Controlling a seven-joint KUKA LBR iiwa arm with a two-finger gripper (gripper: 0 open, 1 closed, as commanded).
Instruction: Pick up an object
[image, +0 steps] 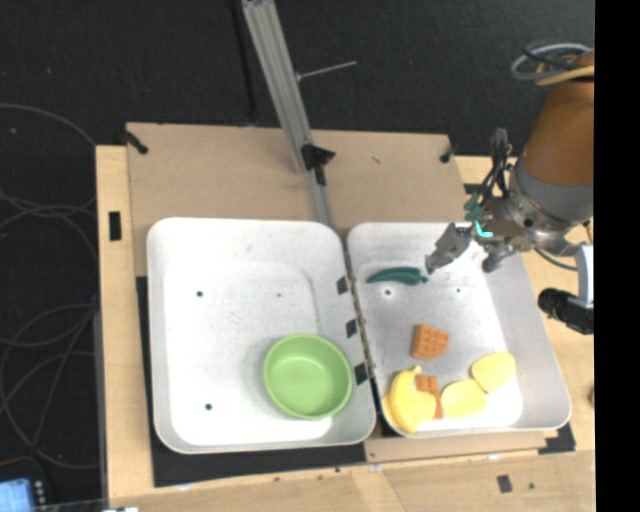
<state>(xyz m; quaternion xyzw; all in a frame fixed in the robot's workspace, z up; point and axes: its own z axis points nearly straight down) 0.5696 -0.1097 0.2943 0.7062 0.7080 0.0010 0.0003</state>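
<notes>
My gripper (468, 253) hangs above the back of the right bin (520, 300), fingers spread open with nothing between them. One fingertip (441, 258) sits just right of a dark teal piece (396, 276) lying on the bin floor. Nearer the front lie an orange waffle-like piece (430, 342), a small orange block (428, 385) and several yellow pieces, among them a round one (493, 371) and a larger one (405, 400). A green bowl (307, 375) rests in the left bin (210, 300).
A grey metal pole (290, 110) slants across the bench behind the bins. The divider between the bins (355, 320) carries small black clips. The arm's orange band (560, 130) looms at the right.
</notes>
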